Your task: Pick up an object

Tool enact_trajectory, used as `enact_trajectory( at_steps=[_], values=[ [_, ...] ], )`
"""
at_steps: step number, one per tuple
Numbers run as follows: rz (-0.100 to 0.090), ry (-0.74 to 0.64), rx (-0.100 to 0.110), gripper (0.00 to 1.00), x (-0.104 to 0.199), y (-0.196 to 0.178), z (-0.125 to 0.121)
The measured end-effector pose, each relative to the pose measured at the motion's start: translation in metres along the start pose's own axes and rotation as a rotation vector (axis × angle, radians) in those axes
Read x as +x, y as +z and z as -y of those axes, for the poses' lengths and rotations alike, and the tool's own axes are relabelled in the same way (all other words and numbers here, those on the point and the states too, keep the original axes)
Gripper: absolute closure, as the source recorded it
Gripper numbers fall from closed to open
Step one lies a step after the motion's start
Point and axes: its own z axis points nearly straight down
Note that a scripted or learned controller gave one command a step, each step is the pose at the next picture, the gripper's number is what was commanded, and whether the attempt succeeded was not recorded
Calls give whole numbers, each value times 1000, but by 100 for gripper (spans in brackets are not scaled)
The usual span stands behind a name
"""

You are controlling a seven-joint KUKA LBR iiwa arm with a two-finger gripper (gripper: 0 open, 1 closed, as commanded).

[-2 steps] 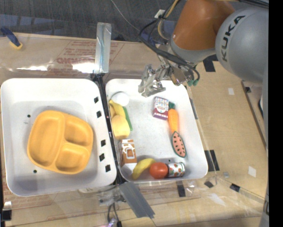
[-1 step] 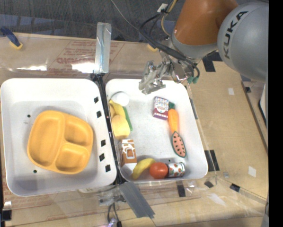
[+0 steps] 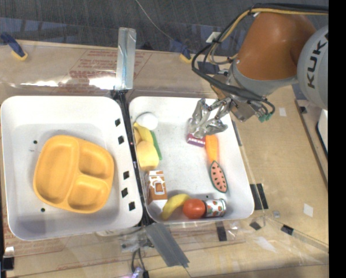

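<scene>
Left bin [image 3: 11, 155]: it is sitting in the left half of the frame, holding a yellow plate [image 3: 73, 172] with three sections.

Right bin [image 3: 173, 106]: it is sitting in the middle of the frame, touching the left bin along one side.

Left wall of the right bin: a white ball [image 3: 146, 120] is lying at the top, with a yellow and green toy [image 3: 146, 146] just below it, then a small brown and white box [image 3: 157, 185].

Bottom wall: a banana [image 3: 173, 204], a red tomato [image 3: 194, 208] and a small can [image 3: 216, 207] are lying in a row, touching each other.

Right side of the bin: a carrot [image 3: 212, 147] is lying above a watermelon slice [image 3: 218, 176].

Gripper [image 3: 205, 123]: it is hanging over the upper right of the right bin. Its metal fingers [image 3: 198, 118] are pointing down and standing a little apart, just above a small pink and white block [image 3: 196, 138]. The block is lying on the bin floor beside the carrot top, not gripped.

Arm [image 3: 271, 45]: it is reaching in from the upper right of the frame.
</scene>
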Motion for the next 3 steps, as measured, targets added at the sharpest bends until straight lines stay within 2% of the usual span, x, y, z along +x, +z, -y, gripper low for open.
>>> enact_trajectory(
  at_steps=[1, 2, 3],
  values=[
    [-5, 100, -6, 100, -3, 71, 40],
    [-3, -237, -6, 100, 20, 148, 24],
    [4, -653, 2, 100, -9, 159, 3]
  ],
)
